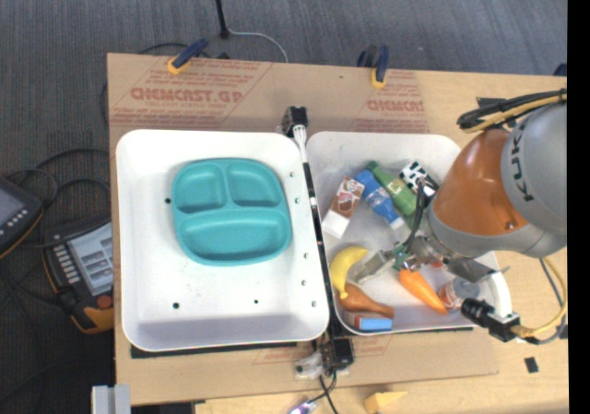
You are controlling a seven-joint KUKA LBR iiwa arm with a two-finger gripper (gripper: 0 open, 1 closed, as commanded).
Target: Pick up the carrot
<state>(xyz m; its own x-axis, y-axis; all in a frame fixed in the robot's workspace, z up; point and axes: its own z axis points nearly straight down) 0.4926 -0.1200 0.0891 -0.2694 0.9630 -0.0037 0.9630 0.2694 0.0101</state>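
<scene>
1. A teal sectioned tray [230,210] lies flat in the left white bin [147,311], which sits on a brown cardboard-covered bench [184,94] held by two clamps at its far edge.

2. In the right white bin [433,140], a yellow banana [344,266] rests near the front left corner, with a brown piece [366,298] and a small blue block [373,322] just in front of it.

3. Farther back in that bin lie a small red-and-white carton [348,196], a blue bottle [378,200] and a green bottle [395,184], grouped close together.

4. The carrot [422,289] lies tilted on the bin floor towards the front right, its orange body pointing to the near wall, just beside the banana group.

5. The gripper [406,255] hangs directly above the carrot's green end, close to or touching it; whether its fingers are parted or closed cannot be told from this angle.

6. The grey arm with its orange band [479,195] reaches in over the bin's right edge.
</scene>
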